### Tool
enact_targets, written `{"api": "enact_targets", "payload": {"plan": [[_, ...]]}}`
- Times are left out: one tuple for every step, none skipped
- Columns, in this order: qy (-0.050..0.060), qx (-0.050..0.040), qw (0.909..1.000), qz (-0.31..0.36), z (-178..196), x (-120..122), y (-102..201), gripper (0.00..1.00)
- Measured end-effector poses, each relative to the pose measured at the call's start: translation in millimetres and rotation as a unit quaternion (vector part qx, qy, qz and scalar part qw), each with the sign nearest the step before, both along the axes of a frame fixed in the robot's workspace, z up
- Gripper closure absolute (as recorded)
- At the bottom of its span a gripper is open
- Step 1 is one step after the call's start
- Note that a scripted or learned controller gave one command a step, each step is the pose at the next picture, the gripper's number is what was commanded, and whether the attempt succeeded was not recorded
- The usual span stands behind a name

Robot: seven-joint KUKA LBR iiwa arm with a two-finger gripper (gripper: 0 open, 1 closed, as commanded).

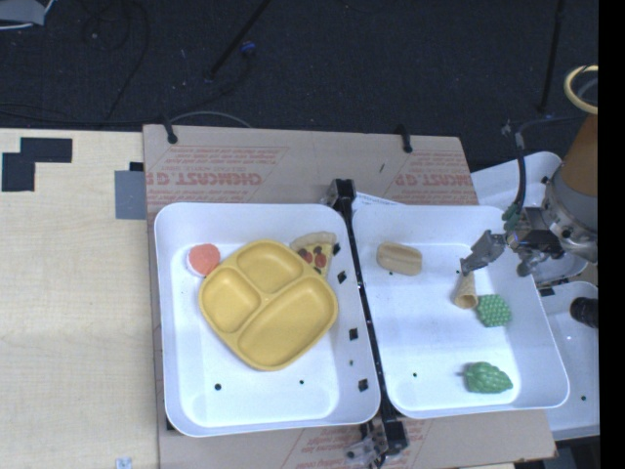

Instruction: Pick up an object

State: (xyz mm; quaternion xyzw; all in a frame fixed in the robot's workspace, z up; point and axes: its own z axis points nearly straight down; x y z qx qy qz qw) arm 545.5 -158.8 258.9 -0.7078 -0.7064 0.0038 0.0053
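Tan and cone-shaped, a small ice-cream-cone toy (466,290) lies in the right bin (430,399), near its right side, wide end pointing down-left. My gripper (509,249) hangs just above and right of it, fingers spread apart w/ nothing between them. A bumpy green ball (493,310) sits touching the cone's lower right; a darker green leafy piece (486,378) lies nearer the front edge. A beige bread roll (399,258) rests toward the bin's back left. Left bin (195,399) holds a yellow divided plate (269,304), a pink disc (204,259) & a pizza slice (314,250).
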Motion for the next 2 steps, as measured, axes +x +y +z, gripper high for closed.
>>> {"api": "enact_targets", "payload": {"plan": [[-0.006,-0.0012,1.0000,0.001,6.0,2.1,0.0,0.00],[-0.003,0.0000,1.0000,0.001,-51.2,-4.2,-7.7,0.00]]}}
